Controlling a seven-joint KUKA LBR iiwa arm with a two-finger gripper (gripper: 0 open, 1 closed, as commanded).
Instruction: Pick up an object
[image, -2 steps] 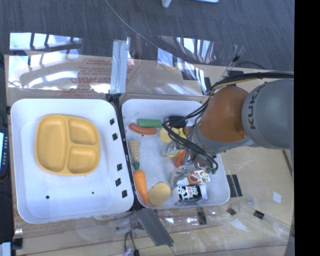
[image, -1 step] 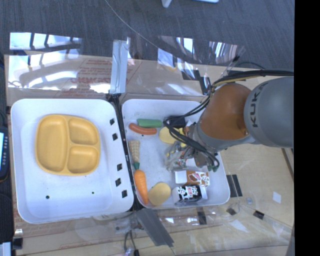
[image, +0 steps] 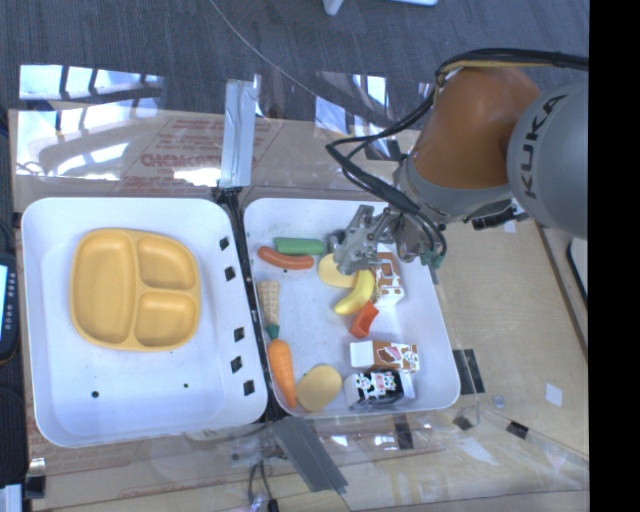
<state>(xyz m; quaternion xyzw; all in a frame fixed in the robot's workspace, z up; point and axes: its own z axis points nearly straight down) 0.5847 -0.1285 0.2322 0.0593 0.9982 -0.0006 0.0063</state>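
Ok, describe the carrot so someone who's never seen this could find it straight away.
Look in the right bin, along its left wall near the front corner. The carrot lies there, orange and tapered, beside a pale round potato; it is longer and brighter than the potato.

A yellow toy banana (image: 356, 292) lies tilted just below the jaws, its upper end under them, an orange-red piece (image: 365, 319) touching its lower end.

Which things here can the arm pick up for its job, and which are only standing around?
For the job: gripper; banana; hot dog; carrot; green piece; cow-print carton.

Standing around: yellow divided plate; left bin.
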